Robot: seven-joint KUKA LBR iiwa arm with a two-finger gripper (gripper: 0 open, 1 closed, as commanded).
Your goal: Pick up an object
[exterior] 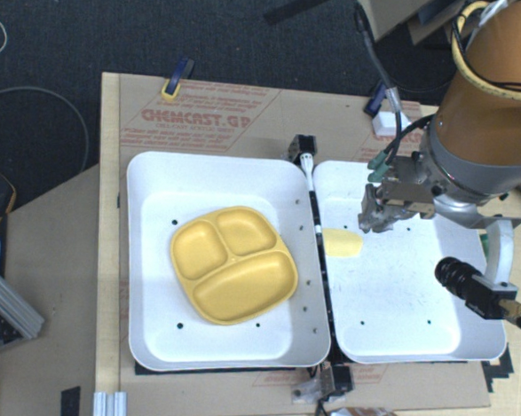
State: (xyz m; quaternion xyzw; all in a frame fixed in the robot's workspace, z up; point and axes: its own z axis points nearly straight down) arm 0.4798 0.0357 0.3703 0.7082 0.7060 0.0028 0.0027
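A small pale yellow block (342, 244) lies in the right bin (411, 342), close to its left wall. My gripper (373, 219) hangs over the right bin's far left part, just up and to the right of the block and slightly above it. Nothing is visibly held in it. A yellow divided plate (232, 264) with three compartments rests flat in the middle of the left bin (147, 239).
The two bins meet along a raised divider (318, 251). Clamps sit at the far edge: one black (302, 149), one blue and white (383, 113), and a blue and yellow one (174, 79) on the cardboard. The arm's orange band (505, 77) looms over the right bin's far corner.
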